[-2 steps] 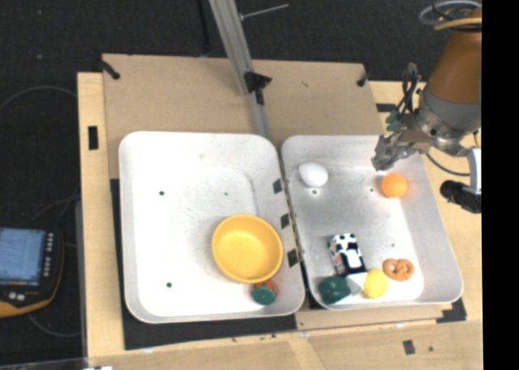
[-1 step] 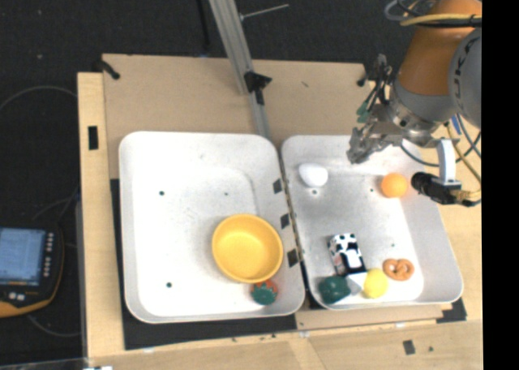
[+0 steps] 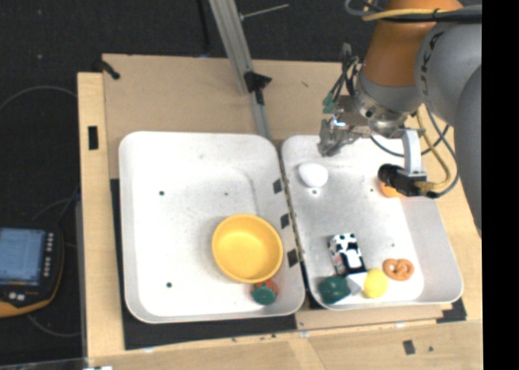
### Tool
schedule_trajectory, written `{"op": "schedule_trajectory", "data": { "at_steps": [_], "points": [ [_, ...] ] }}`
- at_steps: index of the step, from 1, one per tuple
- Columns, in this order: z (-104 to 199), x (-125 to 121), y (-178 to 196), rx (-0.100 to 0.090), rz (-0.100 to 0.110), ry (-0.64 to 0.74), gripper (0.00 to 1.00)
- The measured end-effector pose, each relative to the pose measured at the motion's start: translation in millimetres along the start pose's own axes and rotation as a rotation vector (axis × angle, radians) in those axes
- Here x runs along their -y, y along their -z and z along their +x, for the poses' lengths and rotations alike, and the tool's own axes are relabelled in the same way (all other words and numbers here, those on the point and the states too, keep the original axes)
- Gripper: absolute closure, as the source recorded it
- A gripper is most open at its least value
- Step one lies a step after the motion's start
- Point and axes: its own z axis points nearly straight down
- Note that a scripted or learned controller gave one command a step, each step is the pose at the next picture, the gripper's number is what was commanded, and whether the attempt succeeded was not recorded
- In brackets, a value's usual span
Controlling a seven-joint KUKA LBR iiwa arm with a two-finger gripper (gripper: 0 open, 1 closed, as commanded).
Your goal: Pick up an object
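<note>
A grey robot arm with an orange band reaches from the right over two white bins. Its gripper [image 3: 331, 143] hangs above the far corner of the right bin [image 3: 422, 234], just beyond a small white object [image 3: 311, 174]; whether it is wide or narrow cannot be told. Nearer than the white object lie a black-and-white toy [image 3: 346, 251], a green item [image 3: 332, 288], a yellow ball [image 3: 375, 283] and an orange pretzel shape [image 3: 398, 268]. Left of it, the left bin [image 3: 162, 198] holds a yellow bowl [image 3: 246, 247].
</note>
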Motion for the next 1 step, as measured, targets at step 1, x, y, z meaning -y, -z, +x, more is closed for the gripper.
{"op": "schedule_trajectory", "data": {
  "at_steps": [1],
  "points": [
    [61.3,-4.8,-5.0,0.0,0.003,-0.001,1.0]
  ]
}}
